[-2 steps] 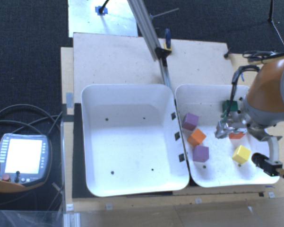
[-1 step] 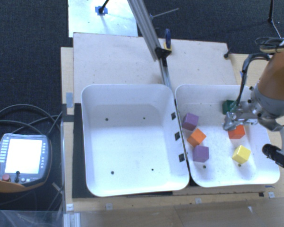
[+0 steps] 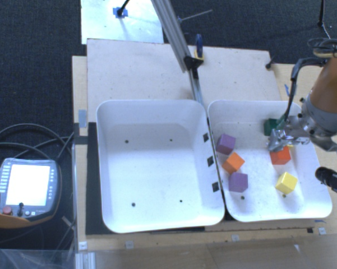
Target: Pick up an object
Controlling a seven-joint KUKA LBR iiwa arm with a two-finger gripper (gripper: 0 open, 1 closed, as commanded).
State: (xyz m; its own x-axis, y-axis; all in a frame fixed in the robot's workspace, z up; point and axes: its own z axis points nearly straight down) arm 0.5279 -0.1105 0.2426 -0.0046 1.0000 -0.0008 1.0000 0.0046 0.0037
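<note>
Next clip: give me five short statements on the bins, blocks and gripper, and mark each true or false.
1. All the blocks lie in the right bin. True.
2. There are two purple blocks. True.
3. The yellow block lies in the left bin. False: it lies in the right bin, near its front right corner.
4. The gripper is above the left bin. False: it is over the right bin, just above the red-orange block and next to the green block.
5. The orange block lies between the two purple ones. True.
</note>
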